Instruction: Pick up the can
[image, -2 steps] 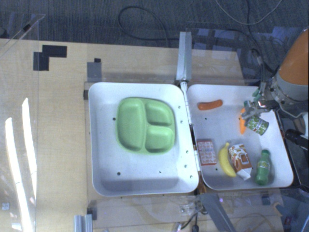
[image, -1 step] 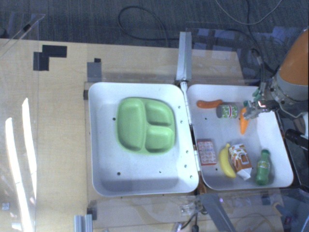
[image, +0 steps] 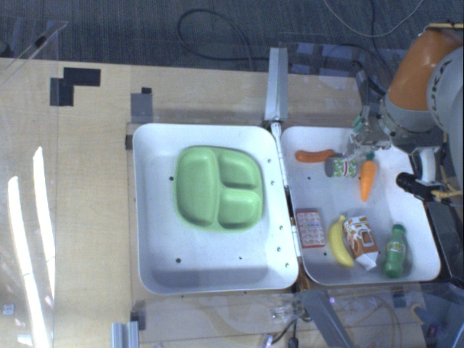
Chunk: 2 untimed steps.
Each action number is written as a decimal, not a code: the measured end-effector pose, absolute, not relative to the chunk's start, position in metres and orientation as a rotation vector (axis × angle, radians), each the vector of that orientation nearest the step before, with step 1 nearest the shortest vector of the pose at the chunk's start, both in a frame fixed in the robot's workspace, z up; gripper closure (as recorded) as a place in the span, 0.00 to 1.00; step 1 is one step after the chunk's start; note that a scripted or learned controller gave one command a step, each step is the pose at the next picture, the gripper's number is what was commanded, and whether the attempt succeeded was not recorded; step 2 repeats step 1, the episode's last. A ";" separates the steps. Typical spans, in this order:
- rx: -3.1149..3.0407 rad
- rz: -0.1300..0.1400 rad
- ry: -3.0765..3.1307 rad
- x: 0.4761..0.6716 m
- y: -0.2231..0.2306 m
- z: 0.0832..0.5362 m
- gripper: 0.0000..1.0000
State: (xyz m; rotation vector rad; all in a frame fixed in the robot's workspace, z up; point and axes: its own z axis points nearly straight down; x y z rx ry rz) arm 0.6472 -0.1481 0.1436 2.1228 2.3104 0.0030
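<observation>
Arm hovering over the can in the right bin

The gripper (image: 360, 145) is hanging just above the can (image: 343, 167), which is lying on its side at the far end of the right bin (image: 428, 267), long axis running left-right, dark end pointing left. Whether the jaws are parted or clenched, I cannot tell. A hot dog (image: 314, 156) and a carrot (image: 367, 180) are crowding the can, so the jaws risk catching a neighbour or rolling the can away.

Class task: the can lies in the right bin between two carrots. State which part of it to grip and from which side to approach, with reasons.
Grip the can across its round body, coming from above: it lies on its side, ends toward the carrots. The pincer hovers by it.
</observation>
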 end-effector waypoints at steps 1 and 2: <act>1.942 0.004 2.463 0.658 -0.136 0.113 0.00; 1.942 0.004 2.463 0.658 -0.136 0.113 0.00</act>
